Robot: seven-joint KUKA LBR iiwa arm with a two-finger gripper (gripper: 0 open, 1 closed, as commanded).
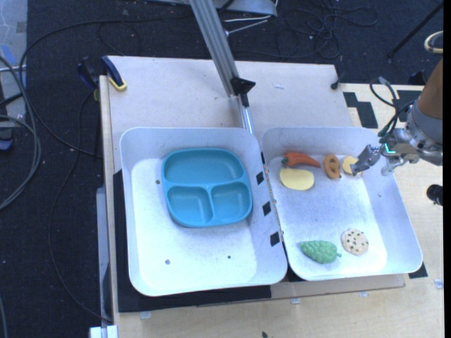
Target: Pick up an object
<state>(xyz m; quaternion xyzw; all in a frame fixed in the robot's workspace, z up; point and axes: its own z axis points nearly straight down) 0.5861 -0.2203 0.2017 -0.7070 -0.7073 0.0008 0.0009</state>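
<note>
At the right bin's upper right rim, the end effector hangs beside a small yellow piece; how far it is open I cannot tell. Carrot, brown ring and yellow potato crowd the upper edge. The green piece and cookie sit near the lower edge, bare floor between.

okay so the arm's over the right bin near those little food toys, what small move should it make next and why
Probably lower the gripper slightly onto the small yellow piece at the right bin's far edge. The gripper sits right beside that piece, nearer to it than to the brown ring, and nothing shows held yet.
</note>
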